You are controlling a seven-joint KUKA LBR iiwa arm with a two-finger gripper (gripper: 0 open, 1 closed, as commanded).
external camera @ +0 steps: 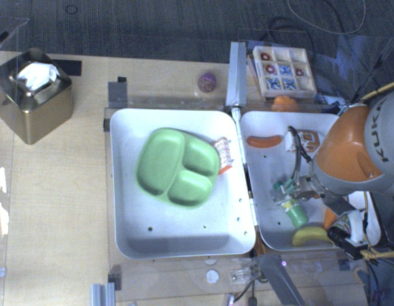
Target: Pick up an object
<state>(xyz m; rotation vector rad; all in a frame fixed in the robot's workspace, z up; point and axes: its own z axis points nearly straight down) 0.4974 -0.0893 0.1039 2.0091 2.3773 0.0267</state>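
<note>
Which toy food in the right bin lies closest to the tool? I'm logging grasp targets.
The green bottle-shaped toy, right beside the tool; the yellow plastic banana and the red sausage lie farther off.

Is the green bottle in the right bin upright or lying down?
Lying down: the green bottle rests on its side on the right bin floor, beside the banana.

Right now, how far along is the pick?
Done: the arm has reached into the right bin, with the gripper low over a green bottle. In hand: nothing visibly held. I can't tell whether it touches the bottle. Left: grasp and lift. The banana and sausage lie in the same bin, the green tray in the left bin.
</note>
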